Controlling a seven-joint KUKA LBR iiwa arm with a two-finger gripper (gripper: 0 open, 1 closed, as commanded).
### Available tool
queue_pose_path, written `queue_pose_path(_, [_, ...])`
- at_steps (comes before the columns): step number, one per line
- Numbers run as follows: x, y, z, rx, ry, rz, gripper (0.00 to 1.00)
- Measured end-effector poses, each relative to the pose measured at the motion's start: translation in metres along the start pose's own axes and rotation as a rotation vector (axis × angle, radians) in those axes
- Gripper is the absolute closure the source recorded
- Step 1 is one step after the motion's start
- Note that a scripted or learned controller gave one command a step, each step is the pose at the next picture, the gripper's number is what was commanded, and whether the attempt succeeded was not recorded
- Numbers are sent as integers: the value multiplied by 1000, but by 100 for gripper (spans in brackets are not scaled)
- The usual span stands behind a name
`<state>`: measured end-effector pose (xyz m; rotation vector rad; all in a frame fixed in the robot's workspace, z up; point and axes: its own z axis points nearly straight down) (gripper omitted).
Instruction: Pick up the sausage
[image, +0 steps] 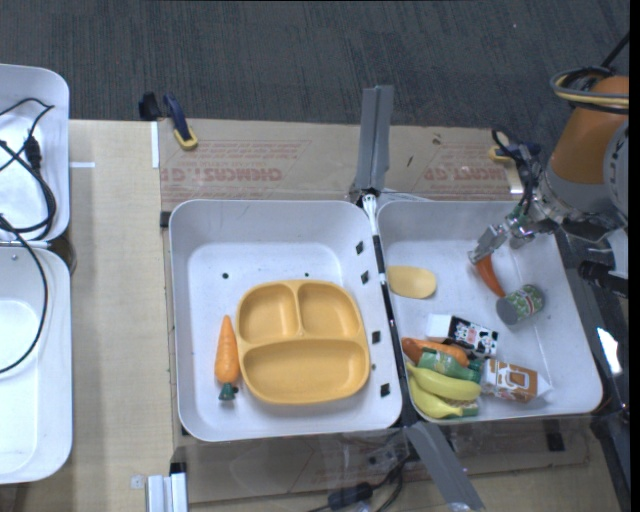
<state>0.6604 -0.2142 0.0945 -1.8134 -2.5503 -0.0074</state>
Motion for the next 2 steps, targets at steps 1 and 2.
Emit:
queue_pose_path(1, [-2,1,-10,-9,-13,-3,100])
queue_pose_path(2, [107,35,-154,-6,-15,-89,100])
